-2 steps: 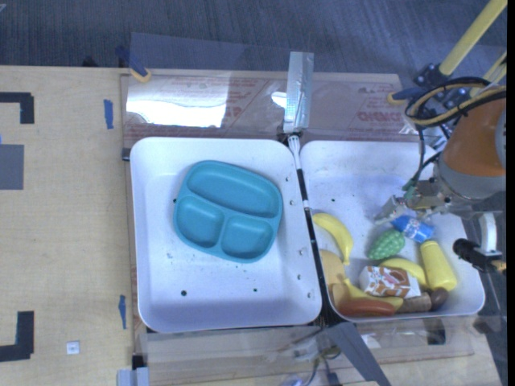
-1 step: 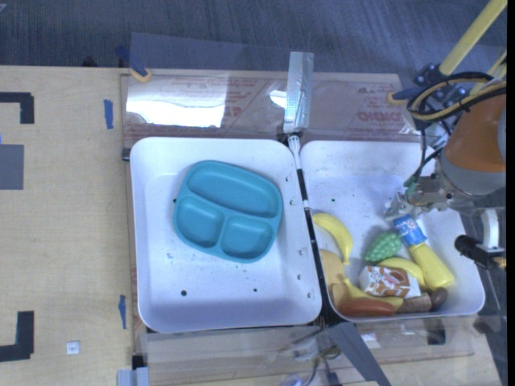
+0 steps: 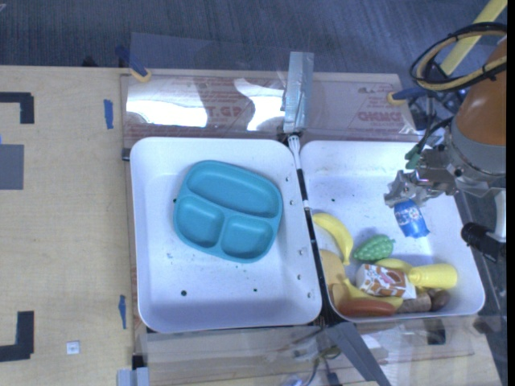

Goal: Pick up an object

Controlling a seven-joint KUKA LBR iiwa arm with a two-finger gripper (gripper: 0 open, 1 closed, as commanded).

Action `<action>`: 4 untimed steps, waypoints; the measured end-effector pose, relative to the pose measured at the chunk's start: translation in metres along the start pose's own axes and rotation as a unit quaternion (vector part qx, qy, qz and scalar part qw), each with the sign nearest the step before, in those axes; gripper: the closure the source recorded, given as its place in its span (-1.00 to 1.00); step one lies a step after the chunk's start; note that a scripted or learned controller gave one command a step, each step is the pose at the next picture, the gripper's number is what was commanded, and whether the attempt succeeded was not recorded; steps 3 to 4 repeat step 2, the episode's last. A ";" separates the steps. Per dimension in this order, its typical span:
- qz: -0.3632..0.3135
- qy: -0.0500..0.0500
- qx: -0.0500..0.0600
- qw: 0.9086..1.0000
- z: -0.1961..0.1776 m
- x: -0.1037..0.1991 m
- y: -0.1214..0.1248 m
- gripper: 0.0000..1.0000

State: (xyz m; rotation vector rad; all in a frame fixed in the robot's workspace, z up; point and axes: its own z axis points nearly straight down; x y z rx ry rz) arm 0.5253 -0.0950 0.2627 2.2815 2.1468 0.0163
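Small blue bottle-shaped item [image 3: 411, 218] with a white label sits directly below the gripper [image 3: 408, 190], touching its fingertips, in the upper right part of the right bin [image 3: 346, 163]. It looks pinched between the fingers, tilted, but I can't tell whether it's lifted off the bin floor.

Below and left of the gripper, a pile along the bin's near edge: one yellow banana [image 3: 335, 233], one green leafy toy [image 3: 373, 248], one snack packet [image 3: 381, 281] with orange-white print, one yellow bottle-like piece [image 3: 433, 277] lying flat, one red sausage-like piece [image 3: 372, 307] at the bottom and a brown item [image 3: 434, 300] beside it. The pile is near the bottle but apart from it; nothing sits between the gripper and the bottle.

Far left of the gripper, the left bin [image 3: 153, 240] holds one teal divided plate [image 3: 228, 210] with three compartments. Two white bins total, touching at a shared middle edge.

The arm's orange band [image 3: 483, 115] is above right of the gripper, black cables [image 3: 451, 55] looped above it.
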 end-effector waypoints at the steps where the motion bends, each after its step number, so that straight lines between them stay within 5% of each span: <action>1: -0.169 -0.001 0.003 0.986 -0.130 0.011 -0.025 1.00; 2: -0.059 0.000 0.011 0.998 -0.008 0.048 -0.039 1.00; 4: -0.059 0.000 0.011 0.998 -0.008 0.048 -0.039 1.00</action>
